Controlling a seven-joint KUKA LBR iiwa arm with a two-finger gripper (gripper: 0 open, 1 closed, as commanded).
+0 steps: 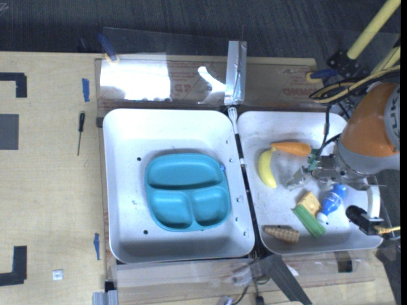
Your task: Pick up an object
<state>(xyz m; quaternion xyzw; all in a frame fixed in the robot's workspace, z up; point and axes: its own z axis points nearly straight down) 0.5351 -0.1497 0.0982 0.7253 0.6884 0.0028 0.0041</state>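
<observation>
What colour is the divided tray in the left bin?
Light blue tray, seen in the camera view.

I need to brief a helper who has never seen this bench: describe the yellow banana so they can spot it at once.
Start at the right bin, the one the arm reaches into. Against its left wall lies the banana, just below the orange carrot and left of the end effector. It is the one plain yellow, curved piece; the carrot is orange and the other items lie farther toward the near right.
</observation>
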